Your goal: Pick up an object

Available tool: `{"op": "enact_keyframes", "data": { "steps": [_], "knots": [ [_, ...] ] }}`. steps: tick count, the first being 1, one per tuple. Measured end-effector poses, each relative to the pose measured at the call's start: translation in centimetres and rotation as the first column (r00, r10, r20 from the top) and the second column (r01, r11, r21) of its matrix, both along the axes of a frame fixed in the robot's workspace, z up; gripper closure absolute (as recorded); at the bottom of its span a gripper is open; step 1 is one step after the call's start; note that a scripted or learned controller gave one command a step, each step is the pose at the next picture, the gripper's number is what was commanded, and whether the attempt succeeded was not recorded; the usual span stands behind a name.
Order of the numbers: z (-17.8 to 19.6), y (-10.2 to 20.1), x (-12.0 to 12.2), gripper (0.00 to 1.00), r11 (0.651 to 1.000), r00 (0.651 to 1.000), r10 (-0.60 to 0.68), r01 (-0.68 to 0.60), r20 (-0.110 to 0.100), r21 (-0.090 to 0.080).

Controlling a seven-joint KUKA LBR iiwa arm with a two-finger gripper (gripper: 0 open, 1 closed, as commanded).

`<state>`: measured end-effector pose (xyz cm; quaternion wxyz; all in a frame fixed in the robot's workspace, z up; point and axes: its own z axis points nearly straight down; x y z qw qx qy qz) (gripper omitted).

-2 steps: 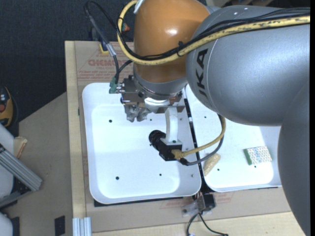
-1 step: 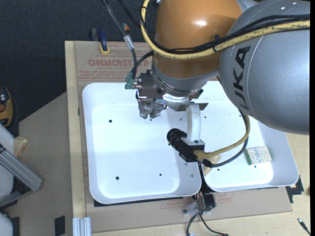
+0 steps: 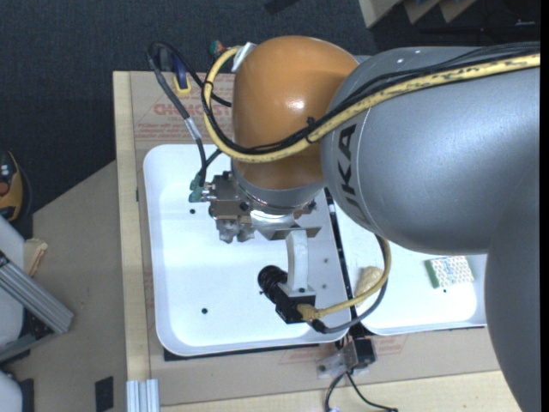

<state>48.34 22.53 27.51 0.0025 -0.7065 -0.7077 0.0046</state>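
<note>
My gripper (image 3: 228,223) hangs low over the left bin (image 3: 176,264), near its upper middle, seen from above under the orange wrist band. The grey arm covers most of the right bin and the top of the left one. No object shows between or under the gripper from this angle. A small flat green-and-white patterned piece (image 3: 450,271) lies in the right bin (image 3: 429,316), well to the right of the gripper.
Two tiny dark specks (image 3: 204,310) lie on the left bin's floor. The bins rest on a cardboard sheet (image 3: 137,144) on the bench. Cables run from the bench's top edge down to the wrist.
</note>
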Motion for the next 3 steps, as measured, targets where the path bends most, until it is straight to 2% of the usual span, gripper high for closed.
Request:
{"op": "enact_keyframes", "data": {
  "steps": [1, 2, 3],
  "knots": [
    [3.8, -1.6, -0.4, 1.00, 1.000, 1.000, -0.003, 0.003, 0.014, 0.005],
    [9.1, -4.8, -0.3, 1.00, 1.000, 1.000, -0.005, 0.005, 0.017, 0.005],
    [-1.4, -1.7, -0.6, 1.00, 1.000, 1.000, 0.000, 0.000, 0.000, 0.000]
  ]
}}
